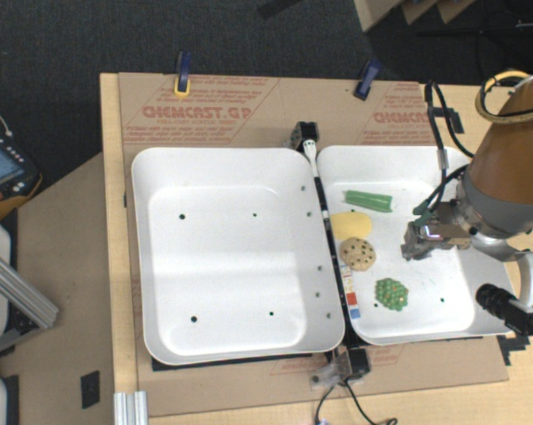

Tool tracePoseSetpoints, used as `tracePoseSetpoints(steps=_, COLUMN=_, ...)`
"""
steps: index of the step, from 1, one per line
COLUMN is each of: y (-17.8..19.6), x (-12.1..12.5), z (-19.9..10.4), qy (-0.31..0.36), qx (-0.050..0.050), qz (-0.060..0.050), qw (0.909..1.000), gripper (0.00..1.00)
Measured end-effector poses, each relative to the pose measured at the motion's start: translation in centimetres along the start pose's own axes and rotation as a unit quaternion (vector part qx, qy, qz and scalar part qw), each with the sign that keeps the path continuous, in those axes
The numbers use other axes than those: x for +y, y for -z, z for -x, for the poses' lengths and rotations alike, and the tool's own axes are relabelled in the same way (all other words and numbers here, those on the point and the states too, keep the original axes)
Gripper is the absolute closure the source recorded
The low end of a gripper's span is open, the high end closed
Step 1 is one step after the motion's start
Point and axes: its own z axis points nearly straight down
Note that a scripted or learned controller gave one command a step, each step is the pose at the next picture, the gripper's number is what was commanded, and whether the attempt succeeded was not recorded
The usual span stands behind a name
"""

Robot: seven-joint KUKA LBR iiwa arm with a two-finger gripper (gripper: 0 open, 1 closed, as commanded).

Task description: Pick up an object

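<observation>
A grey robot arm with an orange band (513,140) reaches in from the right over the right bin (426,330), one of two shallow white bins set side by side on a cardboard-covered tabletop (125,237). Its gripper (419,244) hangs above the bin's floor, right of centre; whether it stands wide or narrow cannot be told from this slanted overhead angle, and nothing is seen between its tips.

Four small objects lie in the right bin's left half, all apart from the gripper. A green bar-shaped piece (368,200) lies toward the far side, slightly tilted. Just below it sits a pale yellow rounded piece (351,226), and touching or nearly touching that, a tan chocolate-chip cookie (359,254). A green, bumpy, broccoli-like piece (391,293) rests nearer the front, below and left of the gripper. A small red, white and blue item (351,303) lies against the bin's left wall.

The left bin (151,184) shows a bare white floor with four dark dots. Two blue clamps (182,73) hold the cardboard's far edge.
</observation>
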Motion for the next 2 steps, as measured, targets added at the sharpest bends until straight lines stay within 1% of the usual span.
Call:
tracePoseSetpoints(steps=1, y=4.1, x=2.7, z=-5.8, qy=0.006, qx=0.000, qz=0.006, qw=1.0000, gripper=1.00)
tracePoseSetpoints(steps=2, y=9.8, x=2.0, z=-9.7, qy=0.006, qx=0.000, qz=0.006, qw=1.0000, gripper=1.00)
